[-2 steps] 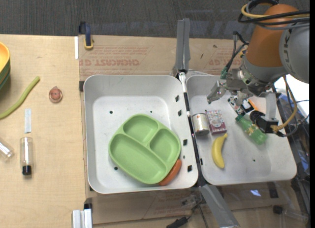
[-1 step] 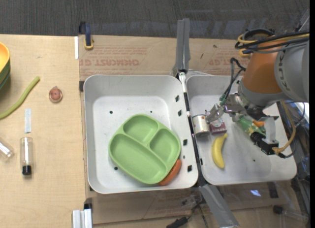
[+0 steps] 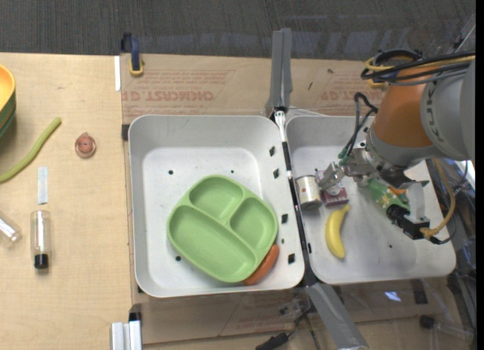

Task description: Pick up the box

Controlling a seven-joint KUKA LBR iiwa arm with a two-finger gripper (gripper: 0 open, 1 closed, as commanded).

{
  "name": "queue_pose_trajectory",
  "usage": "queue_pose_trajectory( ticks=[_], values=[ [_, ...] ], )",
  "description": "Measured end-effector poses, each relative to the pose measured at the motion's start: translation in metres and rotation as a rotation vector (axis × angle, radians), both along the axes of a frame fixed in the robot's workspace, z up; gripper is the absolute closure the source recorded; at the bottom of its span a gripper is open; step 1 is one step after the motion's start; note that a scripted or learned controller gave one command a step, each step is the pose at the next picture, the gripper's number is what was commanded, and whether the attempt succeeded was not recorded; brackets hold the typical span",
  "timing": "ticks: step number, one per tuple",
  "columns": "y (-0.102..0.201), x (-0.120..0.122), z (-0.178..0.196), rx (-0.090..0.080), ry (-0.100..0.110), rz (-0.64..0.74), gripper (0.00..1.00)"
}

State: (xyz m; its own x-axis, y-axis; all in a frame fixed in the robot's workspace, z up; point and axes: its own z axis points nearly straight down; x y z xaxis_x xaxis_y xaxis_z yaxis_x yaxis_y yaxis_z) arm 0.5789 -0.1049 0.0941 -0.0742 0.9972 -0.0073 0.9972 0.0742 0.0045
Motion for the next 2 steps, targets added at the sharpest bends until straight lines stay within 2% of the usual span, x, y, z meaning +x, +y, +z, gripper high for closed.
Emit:
queue_pose_trajectory(
  ticks=[1,2],
  values=[
    [0.002,-0.001,0.007,0.004,0.004,0.001,1.0],
    [0.064,-0.002,0.133,0.006,0.007,0.039,1.0]
  ],
)
